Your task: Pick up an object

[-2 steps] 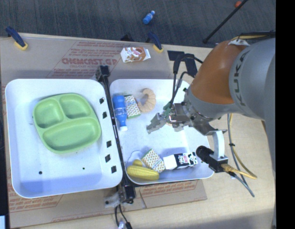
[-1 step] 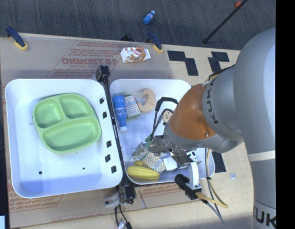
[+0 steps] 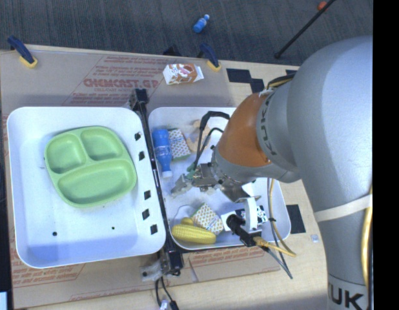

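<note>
Gripper [image 3: 186, 181], grip state unclear, hangs just right of the blue bottle [image 3: 162, 148].

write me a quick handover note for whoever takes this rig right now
Gripper: down inside the right bin; finger state can't be made out, nothing visibly held.
Right bin: blue bottle along the left wall, yellow corn at the near edge, a patterned packet just above it, another patterned packet beside the bottle.
Left bin: green divided plate.
Done: arm lowered into the bin.
Left: grasp and lift one object.
</note>
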`<move>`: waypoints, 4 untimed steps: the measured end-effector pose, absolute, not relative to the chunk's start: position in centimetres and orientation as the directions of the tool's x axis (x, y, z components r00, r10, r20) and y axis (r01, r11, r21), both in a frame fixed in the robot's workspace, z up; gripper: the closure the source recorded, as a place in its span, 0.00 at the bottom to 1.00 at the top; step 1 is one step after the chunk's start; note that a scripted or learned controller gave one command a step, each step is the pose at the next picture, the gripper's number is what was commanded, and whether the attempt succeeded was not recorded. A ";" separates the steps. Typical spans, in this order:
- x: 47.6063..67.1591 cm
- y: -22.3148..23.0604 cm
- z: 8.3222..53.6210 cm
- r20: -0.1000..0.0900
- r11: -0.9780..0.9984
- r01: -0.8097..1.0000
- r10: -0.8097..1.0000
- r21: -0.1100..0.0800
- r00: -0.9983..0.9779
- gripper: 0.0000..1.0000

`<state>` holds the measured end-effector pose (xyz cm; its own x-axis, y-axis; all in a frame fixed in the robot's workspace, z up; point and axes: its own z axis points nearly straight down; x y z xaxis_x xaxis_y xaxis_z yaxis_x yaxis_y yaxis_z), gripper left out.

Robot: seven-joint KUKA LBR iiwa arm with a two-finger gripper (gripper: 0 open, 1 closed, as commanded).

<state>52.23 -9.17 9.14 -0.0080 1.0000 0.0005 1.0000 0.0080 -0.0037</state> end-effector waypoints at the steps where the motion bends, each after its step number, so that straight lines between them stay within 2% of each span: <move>1: 47.8 -9.9 29.9 -0.001 0.007 1.000 1.000 0.003 -0.007 0.00; 2: 47.6 -7.2 19.1 0.001 0.005 1.000 1.000 -0.004 -0.005 0.00; 3: 47.7 -2.1 19.2 0.001 0.009 1.000 1.000 -0.003 -0.009 0.00; 4: 47.9 -2.2 20.2 0.001 0.012 1.000 1.000 -0.001 -0.012 1.00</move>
